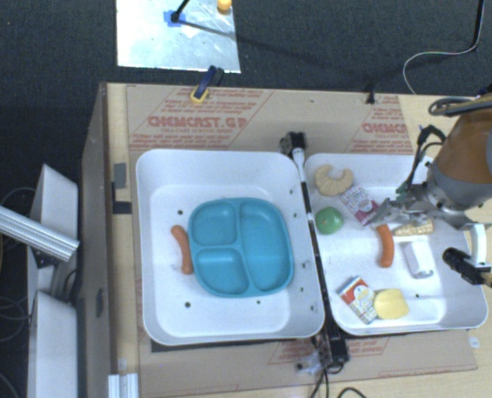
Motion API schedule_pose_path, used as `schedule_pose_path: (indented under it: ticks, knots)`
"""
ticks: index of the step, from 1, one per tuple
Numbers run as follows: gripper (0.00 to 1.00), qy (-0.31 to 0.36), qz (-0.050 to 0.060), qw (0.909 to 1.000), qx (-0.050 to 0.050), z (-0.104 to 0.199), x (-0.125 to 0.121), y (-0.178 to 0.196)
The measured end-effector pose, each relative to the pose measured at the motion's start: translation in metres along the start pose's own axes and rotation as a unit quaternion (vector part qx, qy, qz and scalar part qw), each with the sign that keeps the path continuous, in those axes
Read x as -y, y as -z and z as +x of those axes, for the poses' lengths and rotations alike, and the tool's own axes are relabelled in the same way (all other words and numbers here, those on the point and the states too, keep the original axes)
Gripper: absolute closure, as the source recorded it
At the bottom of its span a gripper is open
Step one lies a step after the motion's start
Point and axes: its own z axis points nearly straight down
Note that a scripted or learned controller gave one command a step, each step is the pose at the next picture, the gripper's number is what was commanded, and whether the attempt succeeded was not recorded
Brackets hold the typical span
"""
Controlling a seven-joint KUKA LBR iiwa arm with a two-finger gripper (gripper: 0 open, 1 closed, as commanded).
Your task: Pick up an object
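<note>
Closest to the camera, at the near edge of the right-hand shallow white bin (470, 309), sit a round yellow lemon-like toy (391, 303) and, touching it at its nine o'clock, a small red-and-white printed carton (358, 297). Above them, about mid-bin, lies an orange-red sausage-shaped toy (385, 245), its long axis running from twelve to six o'clock with a slight tilt.

That sausage looks like the likeliest thing to be picked. The end effector (399, 210) hangs over the upper middle of the same bin, at the end of the grey arm with the orange band (470, 152) reaching in from three o'clock. From the end effector the sausage lies at roughly seven o'clock, very near, its upper tip just below the metal tip. Whether the end effector is parted or clenched I cannot tell from here; it is a blur of grey metal over a pale tan stick-like piece (413, 229) and a pink-and-white wrapped packet (358, 204), and nothing is plainly caught in it.

A white rectangular block (416, 257) rests just at three o'clock of the sausage, so I judge a descent there has little room on that side. A green ball-shaped toy (329, 220) and a tan croissant-shaped toy (335, 180) sit towards the bin's nine and eleven o'clock.

The left-hand white bin (158, 222) carries a blue divided plastic plate (239, 245) and a second orange sausage toy (182, 249).
</note>
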Motion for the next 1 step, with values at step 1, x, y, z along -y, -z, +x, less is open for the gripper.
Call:
schedule_pose_path:
  ticks: [1]
  knots:
    - [0.0, -0.001, 0.006, 1.0, -0.001, 0.0517, 0.0181, -0.0141]
